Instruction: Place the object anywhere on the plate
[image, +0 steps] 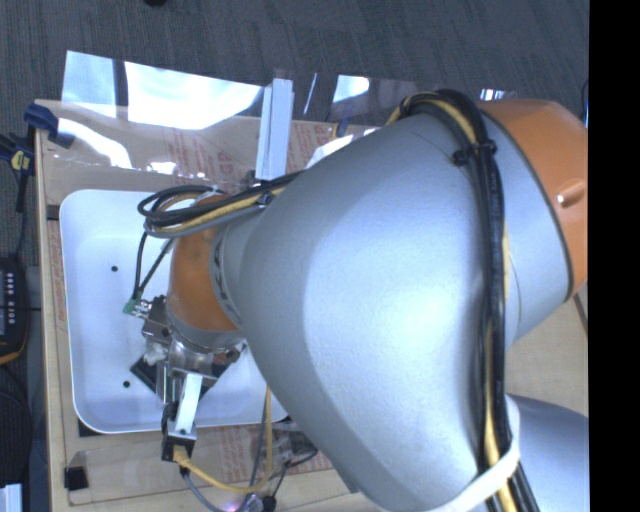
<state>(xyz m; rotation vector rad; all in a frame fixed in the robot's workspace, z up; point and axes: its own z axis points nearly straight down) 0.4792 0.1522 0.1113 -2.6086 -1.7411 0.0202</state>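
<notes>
over the white bin (85, 300), the gripper (163, 375) hung low near its nearer wall; clenched or released, couldn't tell. a dark shape (143, 378), possibly the object, lay touching it.

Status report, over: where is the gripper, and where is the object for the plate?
Gripper low in the left bin, near its front wall. Small dark thing beside it, unclear what. Arm hides the rest.

White bin (88, 262) on wooden bench (110, 457); blue clamp (40, 118) at bench corner; dark carpet (300, 35) beyond.
</notes>
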